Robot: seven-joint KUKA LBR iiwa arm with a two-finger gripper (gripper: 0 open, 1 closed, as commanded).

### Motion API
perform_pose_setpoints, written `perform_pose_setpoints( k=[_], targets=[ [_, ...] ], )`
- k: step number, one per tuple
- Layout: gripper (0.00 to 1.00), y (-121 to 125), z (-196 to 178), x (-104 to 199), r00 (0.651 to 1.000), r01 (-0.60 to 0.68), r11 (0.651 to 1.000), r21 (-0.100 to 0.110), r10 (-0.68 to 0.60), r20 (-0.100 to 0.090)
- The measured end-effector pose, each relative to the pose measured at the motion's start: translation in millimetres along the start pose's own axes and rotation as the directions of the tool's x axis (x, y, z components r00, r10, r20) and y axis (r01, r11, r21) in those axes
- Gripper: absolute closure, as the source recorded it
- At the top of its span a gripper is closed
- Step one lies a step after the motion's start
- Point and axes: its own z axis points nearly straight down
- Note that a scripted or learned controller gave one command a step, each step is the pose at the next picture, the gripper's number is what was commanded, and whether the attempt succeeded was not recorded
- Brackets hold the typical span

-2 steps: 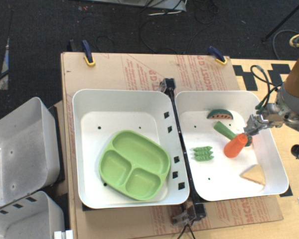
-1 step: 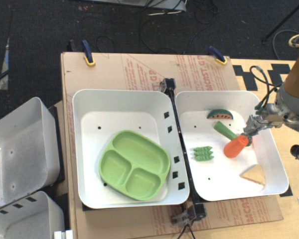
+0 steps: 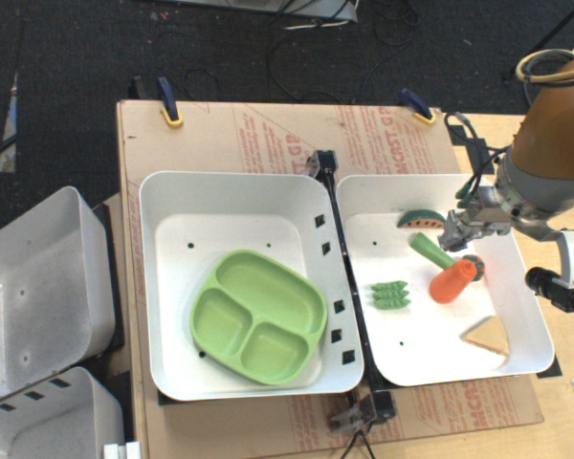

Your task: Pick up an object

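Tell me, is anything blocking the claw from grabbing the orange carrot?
Nothing visible blocks it. The claw hangs in the right bin, just above the carrot. The carrot's green stalk lies closest to it, and the watermelon slice sits off to the side.

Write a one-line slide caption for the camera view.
Gripper low in the right bin beside a toy carrot; green divided plate in the left bin.
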Motion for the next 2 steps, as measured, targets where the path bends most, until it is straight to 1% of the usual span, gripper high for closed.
perform_pose_setpoints(
  k=[1, 2],
  targets=[
    [1.00, 16, -11, 57, 1.000, 0.001, 1.000, 0.000, -0.001, 0.000],
    [1.00, 32, 0, 113, 1.000, 0.001, 1.000, 0.002, -0.001, 0.000]
  ],
)
